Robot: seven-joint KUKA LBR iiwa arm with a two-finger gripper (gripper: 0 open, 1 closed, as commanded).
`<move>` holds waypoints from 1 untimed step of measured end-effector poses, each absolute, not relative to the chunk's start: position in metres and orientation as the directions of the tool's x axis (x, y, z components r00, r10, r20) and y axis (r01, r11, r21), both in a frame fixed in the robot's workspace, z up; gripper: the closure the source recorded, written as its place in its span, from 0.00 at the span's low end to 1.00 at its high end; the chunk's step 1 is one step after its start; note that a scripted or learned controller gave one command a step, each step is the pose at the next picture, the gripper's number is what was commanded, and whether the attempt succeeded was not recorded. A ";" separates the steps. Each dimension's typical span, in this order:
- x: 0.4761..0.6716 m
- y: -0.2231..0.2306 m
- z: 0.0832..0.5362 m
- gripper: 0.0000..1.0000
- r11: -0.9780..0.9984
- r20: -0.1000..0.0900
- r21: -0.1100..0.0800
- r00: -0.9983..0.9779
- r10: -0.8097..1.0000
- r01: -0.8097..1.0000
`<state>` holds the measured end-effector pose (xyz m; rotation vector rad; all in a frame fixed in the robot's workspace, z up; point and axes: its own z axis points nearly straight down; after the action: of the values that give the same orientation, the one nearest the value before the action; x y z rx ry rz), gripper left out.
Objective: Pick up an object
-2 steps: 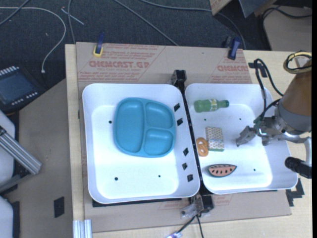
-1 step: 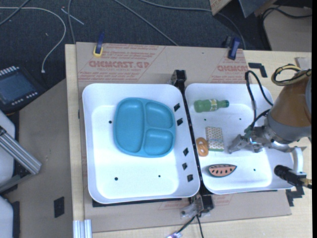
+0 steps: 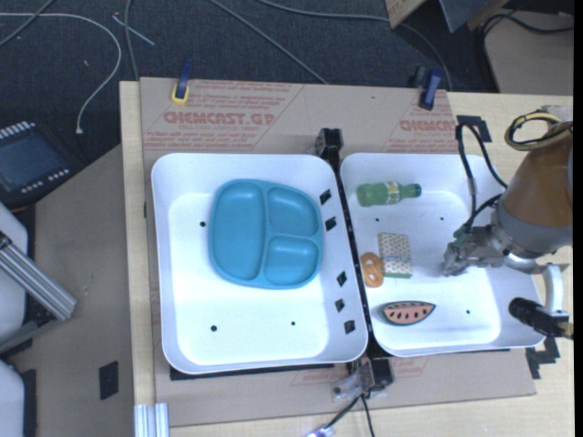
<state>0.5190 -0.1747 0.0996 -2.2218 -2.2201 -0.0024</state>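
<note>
The right bin [image 3: 474,330] holds a green bottle [image 3: 387,193] lying on its side at the back. A small speckled rectangular block [image 3: 394,253] lies mid-bin, with an orange pretzel-like piece [image 3: 371,269] touching its left side. A watermelon slice [image 3: 407,312] rests near the front. My gripper [image 3: 458,257] is low over the bin's right half, to the right of the speckled block and apart from it. Nothing shows in its grasp.
The left bin [image 3: 182,326] holds a blue divided plate [image 3: 266,233]. A black divider with clips [image 3: 335,235] runs between the bins. The arm's grey body [image 3: 537,208] and black cables [image 3: 472,167] overhang the right bin's right edge.
</note>
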 end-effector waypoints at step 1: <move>0.517 -0.179 0.162 1.00 0.000 -0.002 0.005 0.000 1.000 1.000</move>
<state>0.5171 -0.1792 0.1625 -2.2247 -2.2255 -0.0038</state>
